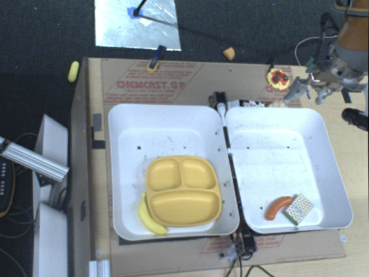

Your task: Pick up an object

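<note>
While gripper (307,89) hangs spread wide, one tray (183,190), one banana (148,215), one sausage (279,207), one block (300,208)

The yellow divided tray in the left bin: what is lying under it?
A banana pokes out from beneath the yellow tray at its lower left corner. The tray covers whatever else may lie on the bin floor under it.

banana (149,218) mostly tucked under yellow divided plate (183,190), just one curved edge seen; arm (351,33) cut off by top and right edge; pattern on small green-white block (299,208) too tiny to be made out
</note>
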Motion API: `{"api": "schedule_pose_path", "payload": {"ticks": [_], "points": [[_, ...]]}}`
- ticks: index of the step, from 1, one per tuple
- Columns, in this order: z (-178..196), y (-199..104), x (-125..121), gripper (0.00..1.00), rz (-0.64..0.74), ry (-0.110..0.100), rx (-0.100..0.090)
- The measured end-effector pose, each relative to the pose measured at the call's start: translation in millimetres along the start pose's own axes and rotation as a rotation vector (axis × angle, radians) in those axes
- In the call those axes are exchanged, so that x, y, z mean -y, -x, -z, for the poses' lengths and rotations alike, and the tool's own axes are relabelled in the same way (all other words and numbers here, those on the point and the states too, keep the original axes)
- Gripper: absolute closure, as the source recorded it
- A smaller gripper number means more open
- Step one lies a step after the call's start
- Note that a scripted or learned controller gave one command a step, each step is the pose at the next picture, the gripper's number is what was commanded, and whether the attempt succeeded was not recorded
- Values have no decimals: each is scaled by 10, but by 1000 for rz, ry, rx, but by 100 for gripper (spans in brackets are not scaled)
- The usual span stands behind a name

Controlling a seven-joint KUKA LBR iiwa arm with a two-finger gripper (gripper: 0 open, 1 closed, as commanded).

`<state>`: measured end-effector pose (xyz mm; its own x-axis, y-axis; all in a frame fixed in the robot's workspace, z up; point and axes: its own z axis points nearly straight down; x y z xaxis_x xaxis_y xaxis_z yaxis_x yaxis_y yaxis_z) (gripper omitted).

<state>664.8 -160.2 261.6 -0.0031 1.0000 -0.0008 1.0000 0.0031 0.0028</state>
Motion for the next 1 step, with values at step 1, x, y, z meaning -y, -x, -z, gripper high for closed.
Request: {"api": "schedule_pose_path", "payload": {"ticks": [1], "points": [[-397,269,469,0,-1,-2,1]]}}
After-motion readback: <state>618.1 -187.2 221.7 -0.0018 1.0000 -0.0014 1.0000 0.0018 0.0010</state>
